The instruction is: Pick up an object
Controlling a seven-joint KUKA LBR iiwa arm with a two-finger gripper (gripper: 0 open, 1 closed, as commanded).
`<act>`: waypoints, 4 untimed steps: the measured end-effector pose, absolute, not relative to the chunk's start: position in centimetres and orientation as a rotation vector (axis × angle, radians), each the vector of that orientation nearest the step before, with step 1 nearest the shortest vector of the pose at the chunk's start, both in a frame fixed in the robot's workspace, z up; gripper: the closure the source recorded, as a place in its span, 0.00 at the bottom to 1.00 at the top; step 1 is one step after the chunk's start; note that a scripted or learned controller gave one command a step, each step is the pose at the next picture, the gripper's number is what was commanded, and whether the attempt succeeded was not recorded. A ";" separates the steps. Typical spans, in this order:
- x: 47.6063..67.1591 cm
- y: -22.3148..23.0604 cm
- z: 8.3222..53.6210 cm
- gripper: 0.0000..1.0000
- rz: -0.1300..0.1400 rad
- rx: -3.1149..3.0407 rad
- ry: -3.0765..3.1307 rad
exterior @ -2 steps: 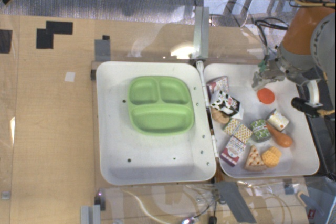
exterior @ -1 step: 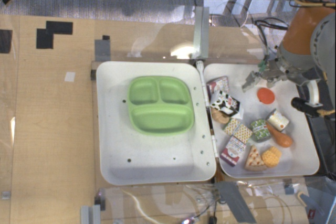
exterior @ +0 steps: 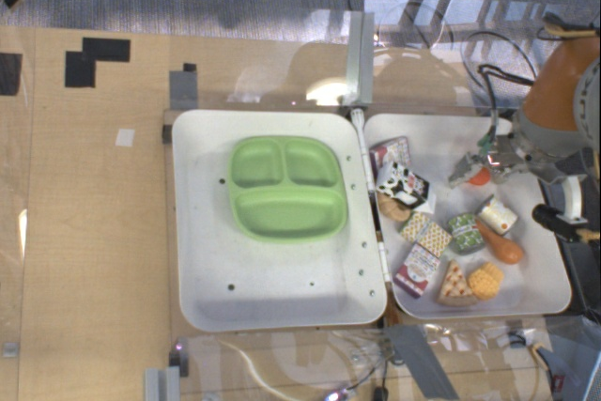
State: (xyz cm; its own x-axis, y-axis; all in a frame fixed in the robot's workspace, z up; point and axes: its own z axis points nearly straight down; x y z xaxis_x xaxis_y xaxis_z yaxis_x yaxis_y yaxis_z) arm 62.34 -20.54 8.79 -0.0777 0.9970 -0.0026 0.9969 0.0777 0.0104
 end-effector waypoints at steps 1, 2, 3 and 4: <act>62.6 -20.4 9.8 1.00 0.016 2.122 2.300; 62.6 -20.4 9.8 0.00 0.016 2.123 2.300; 62.9 -20.4 10.8 1.00 0.020 2.118 2.301; 62.9 -20.4 10.8 0.00 0.020 2.118 2.301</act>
